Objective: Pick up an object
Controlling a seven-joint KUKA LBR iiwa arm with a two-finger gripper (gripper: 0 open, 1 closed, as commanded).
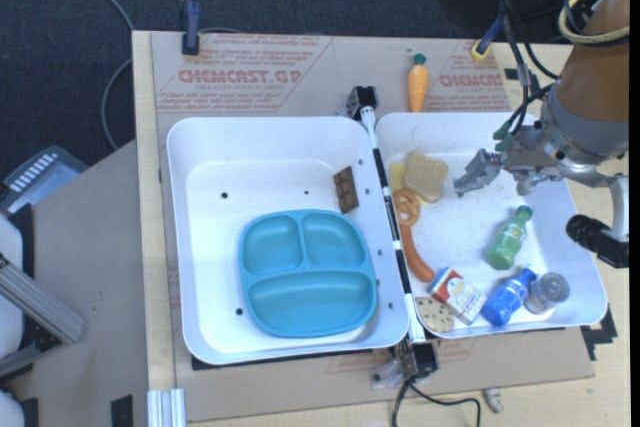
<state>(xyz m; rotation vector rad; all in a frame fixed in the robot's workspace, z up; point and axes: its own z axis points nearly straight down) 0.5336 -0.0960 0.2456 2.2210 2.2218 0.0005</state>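
L bin holds blue tray; R bin holds food toys; gripper (fingers narrow, holding nothing) just beside bread slice.

A single fixed camera looks down from above at a slant onto the worktop. It sits far enough back to take in both white bins whole: the left bin fills the middle of the view, the right bin sits toward the right side. Dark floor shows along the top and left. The arm enters from the right edge.
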